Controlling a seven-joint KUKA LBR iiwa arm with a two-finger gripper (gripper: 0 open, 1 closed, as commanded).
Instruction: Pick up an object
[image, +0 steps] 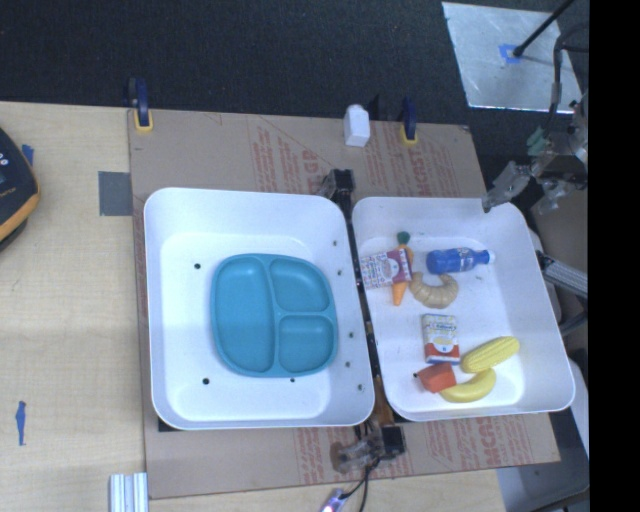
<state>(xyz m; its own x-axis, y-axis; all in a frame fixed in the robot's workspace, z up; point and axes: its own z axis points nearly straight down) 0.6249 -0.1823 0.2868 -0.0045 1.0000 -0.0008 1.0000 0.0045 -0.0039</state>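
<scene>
Two shallow white plastic bins sit side by side on a brown cardboard sheet (300, 140) covering the tabletop (60, 330).

We see the left bin (165, 300) holding one thing: a teal three-compartment plastic tray (272, 313), roughly centred.

The right bin (535, 300) holds all the loose items:
- blue plastic bottle with a white cap (457, 260), lying on its side near the far edge
- small toy carrot, orange with a green top (401, 270), near the bin's left edge
- red-and-white flat packet (382, 268), touching the carrot
- tan croissant-shaped pastry toy (436, 291), just below the bottle
- small red-and-white printed box (440, 338), mid-bin
- yellow corn-cob toy (489, 352), toward the near right corner
- yellow banana toy (469, 389), at the near edge, just under the corn
- small orange-red block (436, 377), touching the banana's left end

We spot the grey gripper (510, 185) at the right bin's far right corner, above the rim, well apart from every item. Nothing is between its jaws; whether they're apart or together we can't tell.
</scene>
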